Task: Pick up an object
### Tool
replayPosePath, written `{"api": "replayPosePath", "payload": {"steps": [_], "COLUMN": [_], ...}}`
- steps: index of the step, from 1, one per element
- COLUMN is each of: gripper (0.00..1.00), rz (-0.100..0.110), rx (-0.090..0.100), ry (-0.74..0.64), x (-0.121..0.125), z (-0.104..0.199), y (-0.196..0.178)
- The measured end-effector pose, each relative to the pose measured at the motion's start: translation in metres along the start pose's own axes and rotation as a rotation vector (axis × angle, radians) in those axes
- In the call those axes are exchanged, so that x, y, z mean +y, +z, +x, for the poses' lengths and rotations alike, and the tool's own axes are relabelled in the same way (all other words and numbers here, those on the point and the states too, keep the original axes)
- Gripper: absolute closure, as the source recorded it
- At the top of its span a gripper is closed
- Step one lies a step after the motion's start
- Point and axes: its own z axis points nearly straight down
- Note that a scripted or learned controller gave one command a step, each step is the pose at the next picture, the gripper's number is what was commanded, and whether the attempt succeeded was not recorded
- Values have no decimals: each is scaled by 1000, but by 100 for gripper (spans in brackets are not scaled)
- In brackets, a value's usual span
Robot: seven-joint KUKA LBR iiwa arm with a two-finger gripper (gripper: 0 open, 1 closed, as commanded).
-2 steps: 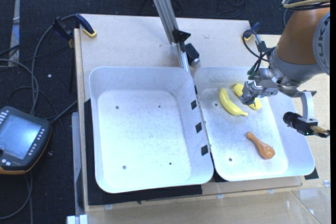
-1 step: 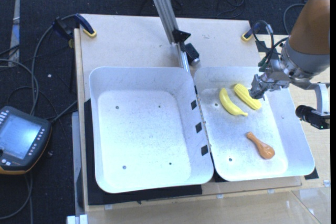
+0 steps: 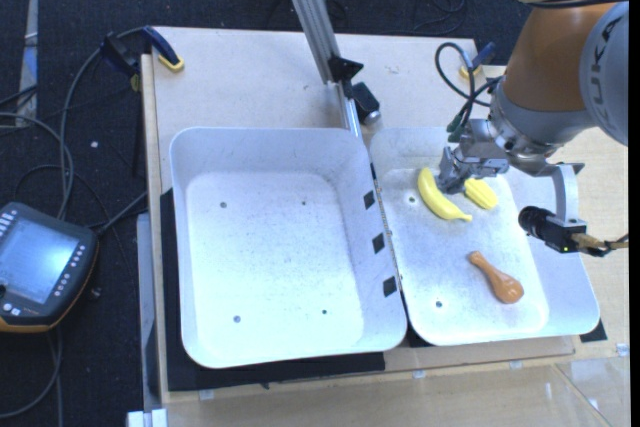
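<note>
In the right bin (image 3: pixel 560 320) lie a yellow banana (image 3: pixel 440 199), a smaller yellow piece (image 3: pixel 482 194) just to its right, and an orange-brown drumstick-shaped toy (image 3: pixel 497 278) nearer the front. My gripper (image 3: pixel 456 180) reaches down from the right to the bin floor, its tip between the banana and the small yellow piece and touching or nearly touching both. The wrist above hides the fingertips.
The left bin (image 3: pixel 190 155) sits beside the right one, sharing a middle wall with black clips. A slanted metal rail (image 3: pixel 312 0) crosses above the back edge. Cables and a clamp (image 3: pixel 160 50) lie at the bench's rear; a teach pendant (image 3: pixel 40 265) rests far left.
</note>
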Motion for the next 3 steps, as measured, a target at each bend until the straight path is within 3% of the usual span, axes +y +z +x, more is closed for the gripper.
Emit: {"api": "replayPosePath", "payload": {"steps": [1,3], "gripper": [100,100], "rz": [0,0], "rx": [0,0], "ry": [0,1], "x": [-20,-30], "z": [52,150], "y": [6,1]}}
